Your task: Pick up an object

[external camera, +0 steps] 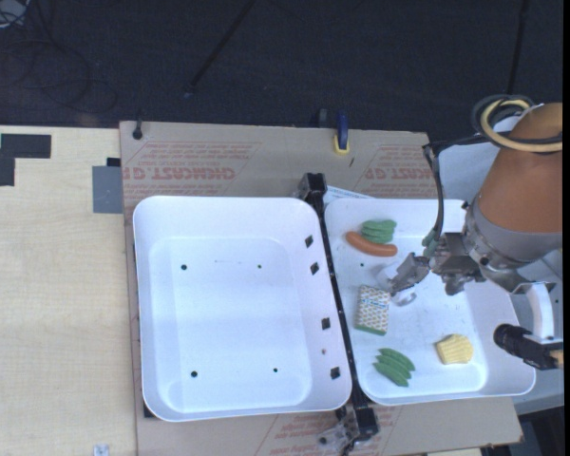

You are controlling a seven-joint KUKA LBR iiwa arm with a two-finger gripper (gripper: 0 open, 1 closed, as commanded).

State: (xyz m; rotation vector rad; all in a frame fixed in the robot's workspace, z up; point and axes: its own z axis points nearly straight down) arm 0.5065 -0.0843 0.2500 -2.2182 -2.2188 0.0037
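I see the left bin [228, 307] beside the right bin [508, 378], which carries all the items. The arm [522, 188] reaches over the right bin's right edge. The gripper [406, 283] hangs mid-bin, just above the patterned block [372, 310]; I cannot tell its state. Green pods [394, 365] and a yellow piece [454, 350] lie near the front edge, an orange carrot [371, 245] and green vegetable [379, 229] toward the back.

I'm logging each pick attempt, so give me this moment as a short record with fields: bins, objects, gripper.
left bin: white, shallow
right bin: white, holds five toy items
far items: green leafy piece touching an orange carrot-like piece
middle item: patterned rectangular block
near items: green pea pod, yellow corn-like piece
gripper: over the right bin, just above the block, nothing seen between its fingers
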